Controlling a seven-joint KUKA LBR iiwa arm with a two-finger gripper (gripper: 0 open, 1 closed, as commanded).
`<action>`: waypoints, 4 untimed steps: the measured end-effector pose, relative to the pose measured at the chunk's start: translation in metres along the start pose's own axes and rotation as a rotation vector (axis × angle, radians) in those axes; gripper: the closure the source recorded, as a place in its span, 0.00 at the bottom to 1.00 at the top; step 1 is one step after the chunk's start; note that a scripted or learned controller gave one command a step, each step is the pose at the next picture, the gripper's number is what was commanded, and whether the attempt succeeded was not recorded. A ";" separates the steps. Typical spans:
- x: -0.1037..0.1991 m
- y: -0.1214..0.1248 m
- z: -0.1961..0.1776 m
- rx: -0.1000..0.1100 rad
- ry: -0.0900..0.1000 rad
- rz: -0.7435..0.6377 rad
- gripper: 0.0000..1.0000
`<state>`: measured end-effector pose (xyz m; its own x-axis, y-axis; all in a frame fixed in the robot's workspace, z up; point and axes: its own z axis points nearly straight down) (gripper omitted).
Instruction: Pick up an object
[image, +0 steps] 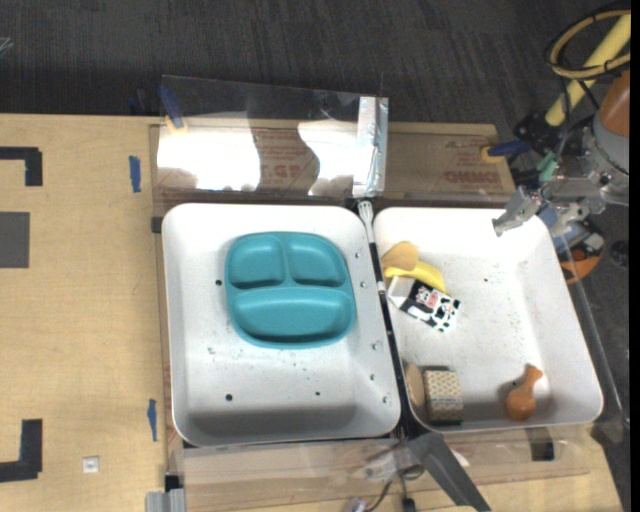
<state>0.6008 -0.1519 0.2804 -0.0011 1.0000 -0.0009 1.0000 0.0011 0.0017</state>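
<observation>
The right bin holds a yellow banana by its left wall. A small black-and-white box lies just below the banana. A tan block sits at the front left, and an orange pear-shaped toy at the front right. My gripper hangs over the bin's back right corner, above the rim and apart from all of these objects. Nothing shows in it.
The left bin carries a teal divided plate. A clear plastic panel stands behind the bins. Cables and yellow hose crowd the arm's side at the upper right.
</observation>
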 end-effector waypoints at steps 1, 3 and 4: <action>-0.064 -0.014 0.088 0.005 0.002 -0.240 0.00; -0.070 0.010 0.039 -0.006 -0.003 -0.415 0.00; -0.071 -0.055 0.120 0.002 0.003 -0.681 0.00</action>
<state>0.5462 -0.2232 0.1608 -0.6302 0.7764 0.0015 0.7764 0.6302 0.0001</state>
